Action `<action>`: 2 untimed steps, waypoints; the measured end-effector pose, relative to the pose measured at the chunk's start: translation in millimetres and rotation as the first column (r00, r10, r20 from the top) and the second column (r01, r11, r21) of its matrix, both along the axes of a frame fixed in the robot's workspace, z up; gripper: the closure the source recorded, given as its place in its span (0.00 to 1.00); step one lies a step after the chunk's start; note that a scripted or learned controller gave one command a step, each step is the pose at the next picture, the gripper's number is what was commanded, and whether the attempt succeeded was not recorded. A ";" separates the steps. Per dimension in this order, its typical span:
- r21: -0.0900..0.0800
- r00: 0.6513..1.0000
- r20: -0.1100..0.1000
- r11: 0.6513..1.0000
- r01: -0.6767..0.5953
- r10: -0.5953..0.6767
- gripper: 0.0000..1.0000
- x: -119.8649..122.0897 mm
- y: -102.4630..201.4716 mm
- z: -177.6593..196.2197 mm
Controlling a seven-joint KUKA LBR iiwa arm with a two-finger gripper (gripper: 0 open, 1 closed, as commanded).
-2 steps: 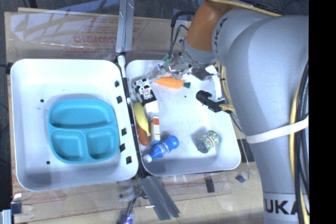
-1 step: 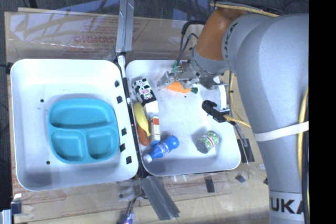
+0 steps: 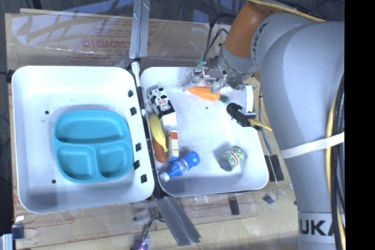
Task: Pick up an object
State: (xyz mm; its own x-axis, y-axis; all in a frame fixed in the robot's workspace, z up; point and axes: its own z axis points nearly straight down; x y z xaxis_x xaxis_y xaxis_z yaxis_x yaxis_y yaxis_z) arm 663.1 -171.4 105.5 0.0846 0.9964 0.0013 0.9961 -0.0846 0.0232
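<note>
I've got the gripper (image 3: 205, 75) at the top of the right bin (image 3: 249, 181), just above the orange carrot (image 3: 203, 93); can't tell its opening.

Brown bench (image 3: 70, 38) with two shallow white bins side by side: left bin (image 3: 26, 143), right bin (image 3: 202, 126).

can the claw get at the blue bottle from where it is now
Probably yes. The blue bottle lies uncovered by the near wall of the right bin, and the claw hangs over the same bin, by the carrot. The banana close beside the bottle could crowd a grasp.
</note>
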 end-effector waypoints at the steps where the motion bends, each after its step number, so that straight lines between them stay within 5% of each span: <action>1: 0.004 0.999 -0.002 0.999 -0.038 0.038 0.00 2.9 -4.8 -1.0; 2: 0.003 0.998 -0.003 0.998 -0.067 0.067 0.00 2.7 -6.1 -1.3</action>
